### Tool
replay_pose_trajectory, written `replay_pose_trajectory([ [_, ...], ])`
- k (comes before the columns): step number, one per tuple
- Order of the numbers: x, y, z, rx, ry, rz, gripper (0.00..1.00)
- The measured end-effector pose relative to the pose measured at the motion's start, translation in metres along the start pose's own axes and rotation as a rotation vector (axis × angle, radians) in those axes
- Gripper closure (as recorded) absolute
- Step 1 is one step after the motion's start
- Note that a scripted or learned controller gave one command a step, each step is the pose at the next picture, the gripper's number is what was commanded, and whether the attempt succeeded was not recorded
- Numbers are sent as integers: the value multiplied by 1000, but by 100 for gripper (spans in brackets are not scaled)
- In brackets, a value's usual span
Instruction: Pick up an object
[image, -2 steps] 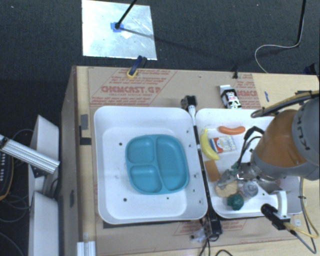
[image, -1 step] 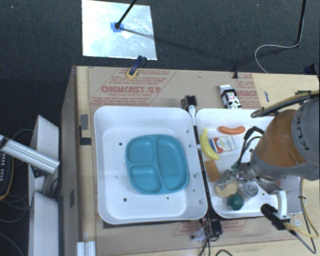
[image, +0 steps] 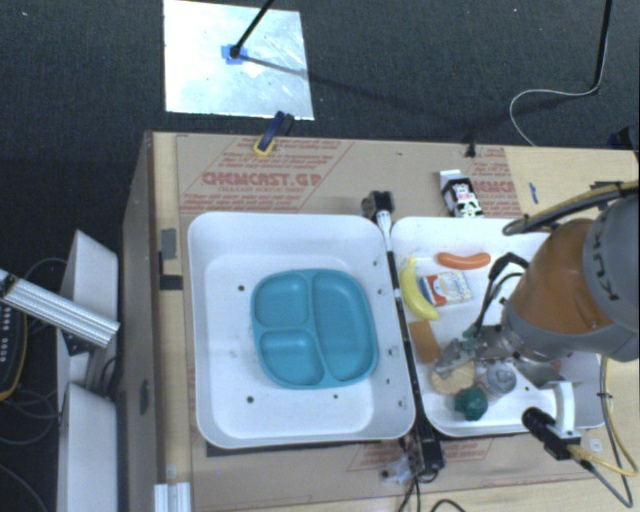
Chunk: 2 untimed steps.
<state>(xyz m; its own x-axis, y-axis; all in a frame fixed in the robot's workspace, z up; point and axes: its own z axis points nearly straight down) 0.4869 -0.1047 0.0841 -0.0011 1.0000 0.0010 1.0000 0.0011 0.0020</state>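
The right white bin (image: 420, 235) holds a yellow banana (image: 414, 291), an orange sausage (image: 465, 260), a small white carton (image: 446, 289), a brown block (image: 425, 342), a tan flat piece (image: 449, 379), a dark green ball (image: 470, 403) and a grey round thing (image: 497, 379). My gripper (image: 462, 353) hangs low over the front middle of this bin, just above the tan piece and right of the brown block. The grey arm with its orange band (image: 562, 285) covers the bin's right part. Nothing is visibly lifted.
The left white bin (image: 220, 300) holds a blue divided plate (image: 313, 327). A dark rail (image: 398, 320) runs between the bins. A black-and-white tag (image: 459, 194) and a yellow-tipped tool (image: 270, 134) lie on the cardboard behind the bins.
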Motion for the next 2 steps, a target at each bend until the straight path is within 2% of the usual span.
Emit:
replay_pose_trajectory([
  [2,-1,0,0,0,0,-1,0],
])
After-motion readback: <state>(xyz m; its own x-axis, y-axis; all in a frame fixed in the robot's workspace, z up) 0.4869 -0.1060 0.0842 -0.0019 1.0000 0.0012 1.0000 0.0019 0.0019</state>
